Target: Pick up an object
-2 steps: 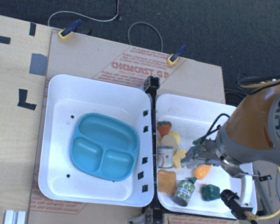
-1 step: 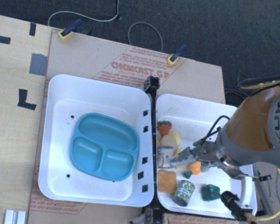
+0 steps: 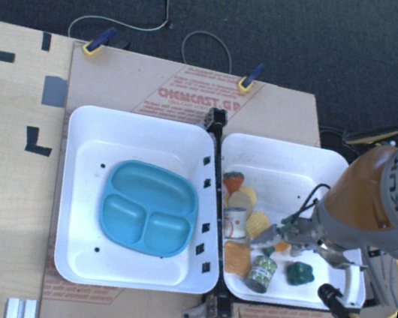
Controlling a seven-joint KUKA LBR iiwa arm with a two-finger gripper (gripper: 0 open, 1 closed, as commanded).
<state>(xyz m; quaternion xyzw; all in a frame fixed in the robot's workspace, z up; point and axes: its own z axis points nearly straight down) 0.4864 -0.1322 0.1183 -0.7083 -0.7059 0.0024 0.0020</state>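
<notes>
The right bin (image 3: 283,158) holds several small toy foods: a strawberry (image 3: 234,178), a pale yellow piece (image 3: 244,197), a small can (image 3: 234,222), a yellow ridged piece (image 3: 258,223), an orange block (image 3: 236,258), a green-labelled can (image 3: 262,272) and a dark green pepper-like item (image 3: 300,272). My gripper (image 3: 278,235) reaches in from the right, low over the bin's middle, just right of the yellow ridged piece and above the green-labelled can. A small orange item (image 3: 282,246) lies right under it. The arm's orange band (image 3: 364,193) hides the bin's right side.
The left bin (image 3: 93,132) holds a blue divided tray (image 3: 149,207). A black divider (image 3: 212,195) runs between the bins. Both bins rest on a cardboard sheet (image 3: 195,93) held by two clamps at the back. Cables trail across the dark floor behind.
</notes>
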